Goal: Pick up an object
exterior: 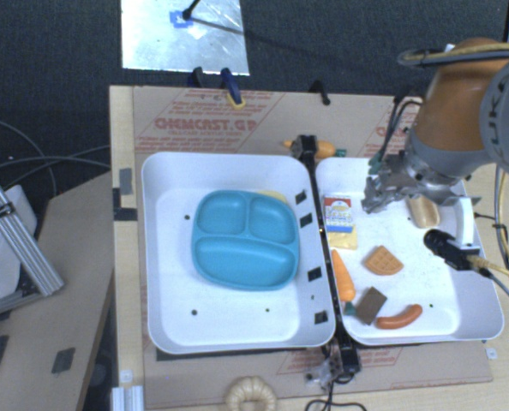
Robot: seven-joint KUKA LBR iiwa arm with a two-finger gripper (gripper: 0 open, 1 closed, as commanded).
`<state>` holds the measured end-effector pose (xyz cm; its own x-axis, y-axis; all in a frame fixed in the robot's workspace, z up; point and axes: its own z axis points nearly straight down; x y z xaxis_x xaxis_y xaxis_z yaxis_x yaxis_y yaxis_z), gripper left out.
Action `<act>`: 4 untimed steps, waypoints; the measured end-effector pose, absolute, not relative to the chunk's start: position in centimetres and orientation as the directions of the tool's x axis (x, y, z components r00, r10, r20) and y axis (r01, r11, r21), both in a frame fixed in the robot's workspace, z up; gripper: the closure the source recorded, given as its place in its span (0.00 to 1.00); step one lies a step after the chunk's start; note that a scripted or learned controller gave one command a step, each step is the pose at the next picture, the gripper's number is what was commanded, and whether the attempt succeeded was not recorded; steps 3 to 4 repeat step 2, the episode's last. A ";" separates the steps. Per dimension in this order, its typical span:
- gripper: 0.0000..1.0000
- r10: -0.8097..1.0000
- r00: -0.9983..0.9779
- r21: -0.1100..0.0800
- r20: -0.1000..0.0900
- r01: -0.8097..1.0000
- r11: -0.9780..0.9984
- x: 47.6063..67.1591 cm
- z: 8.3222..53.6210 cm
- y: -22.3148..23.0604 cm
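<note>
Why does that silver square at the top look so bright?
In the camera view, the shiny silver sheet reflects overhead light as glare; the two white bins are evenly lit with soft shadows; the grey-and-orange arm's gripper looks slightly blurred.

Looks like a robotics lab w/ a test rig, not a home or kitchen. A grey and orange robot arm [460, 110] reaches over a bench [83, 255] where two white bins [164, 315] sit on a cardboard sheet [203, 122] held by clamps [230, 88], w/ loose cables [32, 157] and an aluminium frame [14, 238] at the side. The food in the bins is toy stuff, e.g. a plastic sausage [398, 317] and carrot [344, 279], plus a blue kids' plate [242, 238].
</note>
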<state>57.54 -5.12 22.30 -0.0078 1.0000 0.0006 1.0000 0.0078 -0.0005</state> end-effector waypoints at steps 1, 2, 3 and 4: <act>1.00 1.000 -0.005 0.002 0.000 1.000 0.005 57.1 23.2 -5.1; 1.00 1.000 -0.008 0.002 0.000 1.000 0.008 57.5 23.3 -3.9; 1.00 1.000 -0.008 0.002 0.000 1.000 0.008 57.5 23.3 -3.9; 1.00 1.000 -0.008 0.002 0.000 1.000 0.008 57.5 23.3 -3.9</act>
